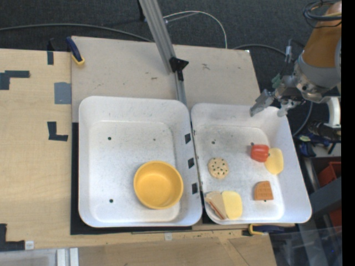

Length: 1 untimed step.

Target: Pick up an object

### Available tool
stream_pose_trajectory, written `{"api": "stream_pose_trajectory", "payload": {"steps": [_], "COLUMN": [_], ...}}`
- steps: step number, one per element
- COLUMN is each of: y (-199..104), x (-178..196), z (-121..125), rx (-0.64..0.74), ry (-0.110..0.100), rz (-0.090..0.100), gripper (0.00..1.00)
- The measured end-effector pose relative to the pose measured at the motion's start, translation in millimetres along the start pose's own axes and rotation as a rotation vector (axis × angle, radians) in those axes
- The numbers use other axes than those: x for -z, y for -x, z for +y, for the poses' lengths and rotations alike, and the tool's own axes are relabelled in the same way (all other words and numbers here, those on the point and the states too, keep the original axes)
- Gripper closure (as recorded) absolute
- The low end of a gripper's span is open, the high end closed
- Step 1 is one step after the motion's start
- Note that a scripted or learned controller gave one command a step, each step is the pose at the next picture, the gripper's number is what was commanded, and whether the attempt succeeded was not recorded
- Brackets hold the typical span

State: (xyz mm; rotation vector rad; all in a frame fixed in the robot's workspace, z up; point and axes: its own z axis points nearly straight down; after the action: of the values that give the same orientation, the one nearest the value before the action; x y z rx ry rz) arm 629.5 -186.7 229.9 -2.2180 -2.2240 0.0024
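On the pale wooden surface (33, 148) sit two shallow white plastic bins side by side. The left bin (97, 112) holds a round yellow plastic bowl (158, 184), upright near its front right corner. A slanted grey metal pole (158, 29) crosses the back of the scene and ends just behind the seam between the bins.

The right bin (222, 115) holds several small toy foods. A round tan cookie with dark chips (218, 168) lies left of centre. In the front left corner a layered sandwich piece (215, 205) touches a pale yellow oval piece (232, 204). Further right, a small red pepper-like toy (259, 152) lies touching another pale yellow oval piece (274, 161), and an orange-brown square cracker-like piece (263, 191) sits in front of them, apart.

The grey and orange arm (321, 51) reaches in from the right. Its end effector (268, 105) hovers over the right bin's back right corner, its two fingers spread apart with nothing between them, well clear of the toys below.
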Motion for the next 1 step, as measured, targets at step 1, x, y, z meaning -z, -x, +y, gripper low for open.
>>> {"api": "stream_pose_trajectory", "payload": {"steps": [1], "y": [0.1], "x": [0.0], "z": [0.0], "rx": [0.000], "ry": [0.000], "rz": [0.000], "gripper": [0.00]}}
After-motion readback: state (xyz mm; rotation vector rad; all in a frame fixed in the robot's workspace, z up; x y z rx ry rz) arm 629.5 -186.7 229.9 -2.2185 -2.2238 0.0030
